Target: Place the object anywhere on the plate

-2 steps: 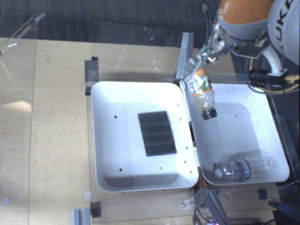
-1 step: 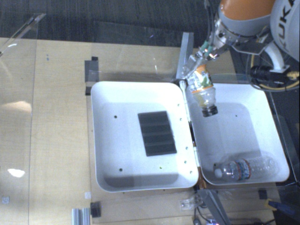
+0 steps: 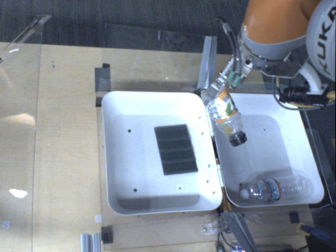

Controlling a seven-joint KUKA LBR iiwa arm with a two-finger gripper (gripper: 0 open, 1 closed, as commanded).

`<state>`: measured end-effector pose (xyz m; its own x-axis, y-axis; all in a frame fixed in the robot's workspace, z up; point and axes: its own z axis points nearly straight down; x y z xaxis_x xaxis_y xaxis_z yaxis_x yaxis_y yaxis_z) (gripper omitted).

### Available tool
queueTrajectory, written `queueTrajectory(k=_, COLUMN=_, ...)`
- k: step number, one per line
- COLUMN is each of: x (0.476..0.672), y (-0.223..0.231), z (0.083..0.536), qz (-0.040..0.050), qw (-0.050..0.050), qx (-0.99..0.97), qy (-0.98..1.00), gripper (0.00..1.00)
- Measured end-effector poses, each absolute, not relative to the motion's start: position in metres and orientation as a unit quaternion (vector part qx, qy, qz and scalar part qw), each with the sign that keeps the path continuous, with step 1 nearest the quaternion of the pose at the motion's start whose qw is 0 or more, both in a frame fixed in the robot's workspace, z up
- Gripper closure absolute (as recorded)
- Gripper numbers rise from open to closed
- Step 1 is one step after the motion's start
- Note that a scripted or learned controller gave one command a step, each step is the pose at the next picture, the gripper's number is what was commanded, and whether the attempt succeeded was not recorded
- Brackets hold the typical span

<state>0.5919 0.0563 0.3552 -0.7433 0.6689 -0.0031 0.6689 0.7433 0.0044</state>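
A black ridged rectangular plate lies flat in the middle of the left white bin. My gripper hangs over the divide between the two bins, shut on the upper end of a small clear bottle with an orange-and-green label. The bottle tilts down to the right, its black cap lowest, above the left part of the right bin. It is lifted and sits to the right of the plate.
A larger clear plastic bottle lies on its side along the front of the right bin. The arm's orange band and grey wrist fill the upper right. A grey metal bracket stands behind the bins.
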Motion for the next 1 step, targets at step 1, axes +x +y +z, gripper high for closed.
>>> queueTrajectory(k=1, x=0.5215, y=0.1175, z=0.3682, qz=0.0025, qw=0.003, qx=0.301, qy=0.954, gripper=1.00)
